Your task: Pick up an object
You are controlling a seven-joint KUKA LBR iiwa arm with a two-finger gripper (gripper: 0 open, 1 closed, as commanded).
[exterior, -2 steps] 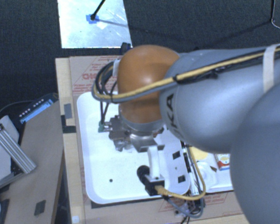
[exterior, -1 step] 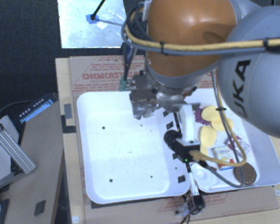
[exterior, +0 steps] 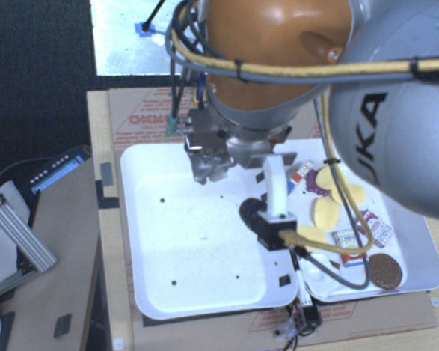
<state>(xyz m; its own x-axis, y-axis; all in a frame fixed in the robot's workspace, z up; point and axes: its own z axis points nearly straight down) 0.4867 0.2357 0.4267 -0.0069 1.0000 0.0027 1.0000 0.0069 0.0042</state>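
Gripper (exterior: 210, 163) hangs over the left bin's (exterior: 179, 245) far rim; can't tell whether it's open or holding anything. Targets all lie outside that bin, past its arm-side wall. The pale yellow disc (exterior: 326, 214) is nearest, the brown disc (exterior: 384, 270) further out.

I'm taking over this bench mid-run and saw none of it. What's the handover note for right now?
Gripper: over the far part of the left white bin; its grip state is unclear and nothing shows held in it.
Things: the pale yellow round discs, the brown round disc and the red-and-white packet lie in the right white bin.
Done: no pick visible.
Left: move to the right bin, grasp one object and lift it.
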